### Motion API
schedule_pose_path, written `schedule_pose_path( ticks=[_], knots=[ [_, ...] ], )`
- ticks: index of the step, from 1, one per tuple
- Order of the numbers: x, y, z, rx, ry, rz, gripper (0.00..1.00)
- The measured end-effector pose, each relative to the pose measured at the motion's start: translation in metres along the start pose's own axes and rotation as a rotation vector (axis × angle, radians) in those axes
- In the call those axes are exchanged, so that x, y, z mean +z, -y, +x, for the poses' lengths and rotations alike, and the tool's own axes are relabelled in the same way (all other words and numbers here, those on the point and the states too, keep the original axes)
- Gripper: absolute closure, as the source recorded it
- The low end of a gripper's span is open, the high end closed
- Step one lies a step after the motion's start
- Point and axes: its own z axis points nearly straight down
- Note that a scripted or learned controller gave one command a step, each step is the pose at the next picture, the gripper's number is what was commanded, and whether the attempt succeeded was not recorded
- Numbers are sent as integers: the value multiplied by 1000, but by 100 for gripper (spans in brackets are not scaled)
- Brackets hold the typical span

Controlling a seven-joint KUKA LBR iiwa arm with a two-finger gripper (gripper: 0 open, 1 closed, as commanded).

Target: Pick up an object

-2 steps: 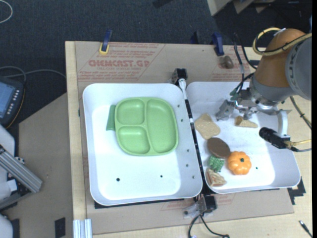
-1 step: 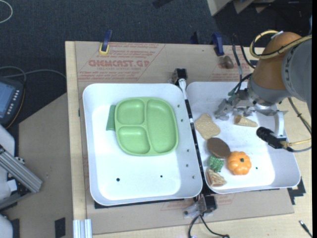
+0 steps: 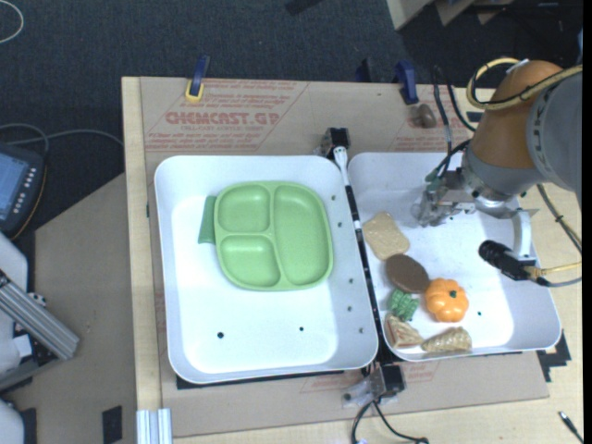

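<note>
End effector (image 3: 435, 203) hovers in right bin (image 3: 527, 326) above toy foods (image 3: 421, 299).

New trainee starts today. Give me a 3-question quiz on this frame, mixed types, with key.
1. True or false: the green tray lies in the right bin.
2. Which sits nearest the pumpkin? A) bread slice B) brown disc C) tray
3. Fill in: the tool is over the ____ bin.

Key: 1 false, it lies in the left bin; 2 B; 3 right.
</note>
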Motion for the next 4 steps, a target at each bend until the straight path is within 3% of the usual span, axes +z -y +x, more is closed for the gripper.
schedule_pose_path(
  ticks=[2,3,4],
  knots=[
    [-119,-4,13,-3,-1,-2,100],
    [-130,-5,13,-3,-1,1,100],
    [-140,5,64,-7,-5,6,100]
  ],
)
